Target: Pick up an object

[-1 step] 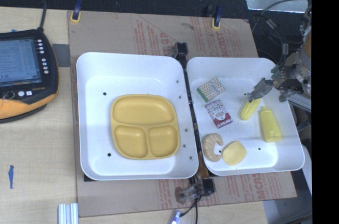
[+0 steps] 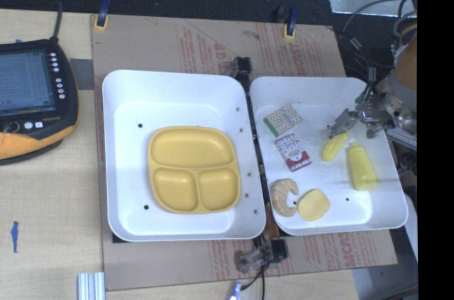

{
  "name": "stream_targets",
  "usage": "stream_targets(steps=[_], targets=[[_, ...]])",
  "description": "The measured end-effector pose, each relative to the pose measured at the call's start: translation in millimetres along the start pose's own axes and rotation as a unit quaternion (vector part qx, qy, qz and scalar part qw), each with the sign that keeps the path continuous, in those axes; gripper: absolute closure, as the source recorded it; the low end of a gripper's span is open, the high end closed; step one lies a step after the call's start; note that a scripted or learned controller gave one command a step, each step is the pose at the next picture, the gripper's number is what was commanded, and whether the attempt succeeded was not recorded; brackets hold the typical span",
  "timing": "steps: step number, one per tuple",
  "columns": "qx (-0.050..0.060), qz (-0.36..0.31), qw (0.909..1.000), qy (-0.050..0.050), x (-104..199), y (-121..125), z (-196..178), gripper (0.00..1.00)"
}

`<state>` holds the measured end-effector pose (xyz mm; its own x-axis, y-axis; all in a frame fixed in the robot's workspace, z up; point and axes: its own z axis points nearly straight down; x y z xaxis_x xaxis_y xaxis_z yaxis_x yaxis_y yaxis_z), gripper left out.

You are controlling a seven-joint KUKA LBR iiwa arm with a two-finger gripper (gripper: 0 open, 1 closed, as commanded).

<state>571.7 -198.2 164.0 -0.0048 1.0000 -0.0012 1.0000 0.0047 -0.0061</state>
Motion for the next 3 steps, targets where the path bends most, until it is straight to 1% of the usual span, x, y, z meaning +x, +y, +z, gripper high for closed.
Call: stream_targets(steps=[1, 2, 3], targets=[[0.0, -0.001, 1.0, 0.0, 12, 21, 73, 0.0], [0.0, -0.002, 1.0, 0.0, 11, 21, 62, 1.0], [-0.002, 0.0, 1.0, 0.001, 96, 3, -87, 1.0]])
